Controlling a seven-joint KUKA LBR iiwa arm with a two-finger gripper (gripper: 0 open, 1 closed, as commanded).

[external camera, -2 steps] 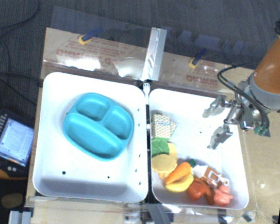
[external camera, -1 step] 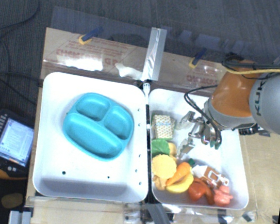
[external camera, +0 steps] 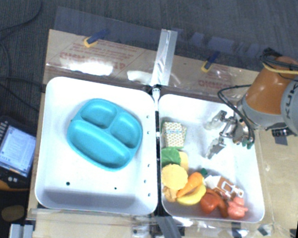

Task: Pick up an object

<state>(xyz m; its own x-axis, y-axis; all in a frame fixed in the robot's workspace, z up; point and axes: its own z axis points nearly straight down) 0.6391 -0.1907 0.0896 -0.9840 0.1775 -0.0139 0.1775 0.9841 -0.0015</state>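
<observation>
The gripper [external camera: 216,134] hung over the upper part of the right bin [external camera: 255,184] with its two fingers spread apart — nothing lay between them, and they touched no object. Below it, along that bin's lower edge, the toy food was heaped: a banana [external camera: 193,197] lying with its long axis running from lower left to upper right, a carrot [external camera: 192,183] slanting the same way, and a tomato [external camera: 208,203]. A blue divided plate [external camera: 105,132] sat in the left bin [external camera: 45,183].

A turquoise divided plate [external camera: 105,132] lies in one white bin [external camera: 45,183]; a seemingly checkered yellow packet [external camera: 173,134] in the other.
</observation>
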